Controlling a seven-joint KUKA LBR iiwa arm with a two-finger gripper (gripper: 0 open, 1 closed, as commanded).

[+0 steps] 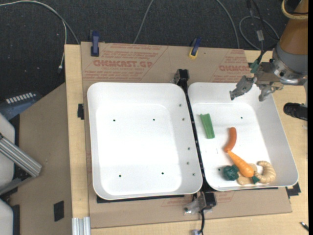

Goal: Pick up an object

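Looking down, we see two smooth, shallow white plastic bins on a cardboard-covered bench. Our gripper hangs with fingers spread over the right bin's far edge, holding nothing. A flat green block lies near that bin's left edge, long axis running far-to-near. A carrot sits by the near edge.

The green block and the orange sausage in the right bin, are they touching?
Apart. The camera view shows bare white bin floor between the green block and the orange sausage.
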